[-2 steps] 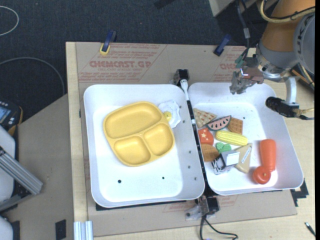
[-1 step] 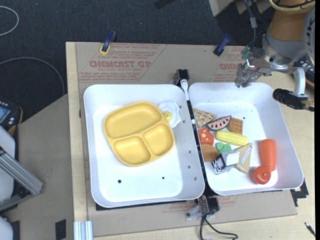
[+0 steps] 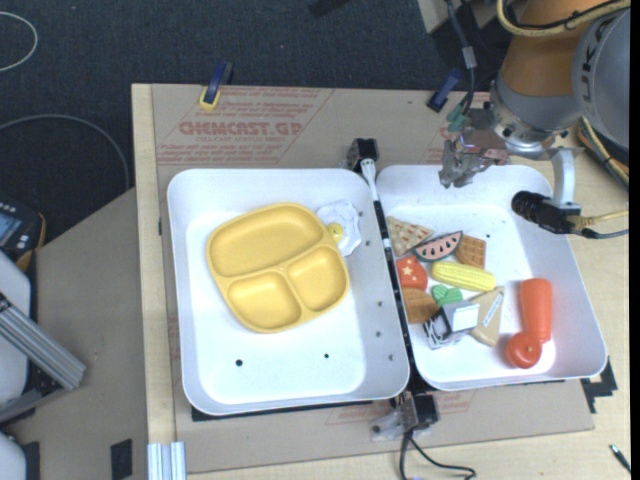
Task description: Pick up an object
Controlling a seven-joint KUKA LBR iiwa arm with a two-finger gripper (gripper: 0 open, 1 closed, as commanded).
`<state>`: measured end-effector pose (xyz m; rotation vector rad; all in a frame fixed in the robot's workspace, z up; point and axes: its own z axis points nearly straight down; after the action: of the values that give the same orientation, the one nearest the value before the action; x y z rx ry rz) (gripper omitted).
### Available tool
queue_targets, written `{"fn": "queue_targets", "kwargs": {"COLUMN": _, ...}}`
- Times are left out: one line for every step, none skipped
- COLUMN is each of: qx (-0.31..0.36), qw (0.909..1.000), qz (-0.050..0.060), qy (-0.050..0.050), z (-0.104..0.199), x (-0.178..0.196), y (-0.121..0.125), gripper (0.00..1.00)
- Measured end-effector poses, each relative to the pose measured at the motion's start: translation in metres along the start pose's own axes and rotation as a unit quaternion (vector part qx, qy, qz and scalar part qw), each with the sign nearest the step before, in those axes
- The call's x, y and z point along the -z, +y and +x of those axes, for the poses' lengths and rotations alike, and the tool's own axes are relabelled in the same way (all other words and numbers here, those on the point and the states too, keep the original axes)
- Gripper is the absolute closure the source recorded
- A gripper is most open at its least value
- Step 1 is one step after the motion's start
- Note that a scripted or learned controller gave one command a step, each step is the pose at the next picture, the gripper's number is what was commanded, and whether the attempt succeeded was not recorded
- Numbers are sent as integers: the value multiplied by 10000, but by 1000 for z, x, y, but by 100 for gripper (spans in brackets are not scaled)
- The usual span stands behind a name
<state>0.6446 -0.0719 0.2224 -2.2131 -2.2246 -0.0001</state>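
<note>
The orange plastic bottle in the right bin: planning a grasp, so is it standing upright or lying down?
Lying down. The orange plastic bottle rests lengthwise on the right white bin's floor, cap end nearest the camera.

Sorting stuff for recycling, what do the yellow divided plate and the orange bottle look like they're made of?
Yellow divided plate: probably molded plastic, matte-smooth, uniform color with rounded compartment walls. Orange bottle: likely plastic too, slightly glossy, with soft highlights along its side.
</note>
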Motion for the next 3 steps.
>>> {"fn": "queue_targets", "kwargs": {"qx": 4, "qw": 10000, "qz": 4, "qy": 0, "z": 55, "x": -9, "y": -7, "gripper": 100}}
{"fn": "queue_targets", "kwargs": {"qx": 4, "qw": 10000, "qz": -3, "qy": 1, "z": 102, "x": 1, "y": -14, "gripper": 100}}
{"fn": "queue_targets", "kwargs": {"qx": -26, "qw": 10000, "qz": -33, "qy": -15, "z": 91, "x": 13, "y": -5, "gripper": 100}}
